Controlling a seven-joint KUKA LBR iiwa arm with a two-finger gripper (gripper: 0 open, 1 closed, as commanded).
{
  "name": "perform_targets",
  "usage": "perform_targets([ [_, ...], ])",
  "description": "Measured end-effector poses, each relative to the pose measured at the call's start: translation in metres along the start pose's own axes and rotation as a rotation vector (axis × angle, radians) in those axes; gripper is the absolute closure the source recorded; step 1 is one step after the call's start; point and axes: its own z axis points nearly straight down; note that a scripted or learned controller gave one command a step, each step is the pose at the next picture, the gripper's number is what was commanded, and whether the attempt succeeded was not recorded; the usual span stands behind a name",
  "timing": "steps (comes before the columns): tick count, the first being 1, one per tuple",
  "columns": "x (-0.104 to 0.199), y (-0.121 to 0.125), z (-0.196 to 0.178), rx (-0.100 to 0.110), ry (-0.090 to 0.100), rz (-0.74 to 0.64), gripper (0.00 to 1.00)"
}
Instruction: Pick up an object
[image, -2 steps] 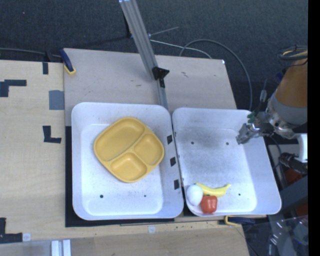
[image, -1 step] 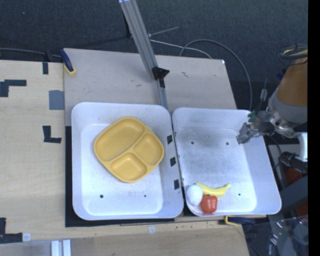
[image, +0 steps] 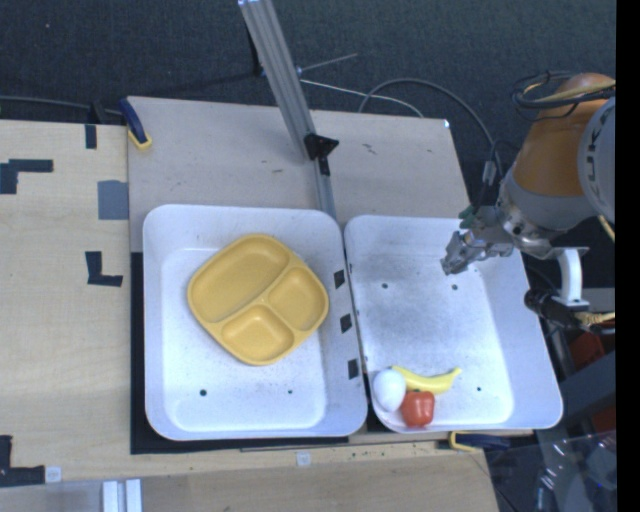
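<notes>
Wooden counter (image: 60, 300) carries two shallow white bins side by side, on a dark floor. At the upper right of the right bin (image: 440, 310) hangs the gripper (image: 455, 262), pointing down over bare bin floor; whether it stands wide or narrow I cannot tell.

The things worth picking sit well apart from it, crowded into the near left corner of that bin: one yellow banana (image: 432, 379), one white egg-like ball (image: 387, 390) and one red pepper-like piece (image: 419, 407), all touching.

In the left bin (image: 170, 400) lies one yellow divided plate (image: 258, 297).

I judge the risks to be a descent where it now hangs, closing on nothing, or a grab in that tight corner nudging neighbours or striking the wall.
</notes>
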Motion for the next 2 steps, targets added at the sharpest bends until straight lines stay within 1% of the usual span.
perform_targets([
  [1,0.06,0.01,-0.011,0.0,0.001,-0.001,1.0],
  [2,0.115,0.015,-0.003,0.002,0.0,0.0,1.0],
])
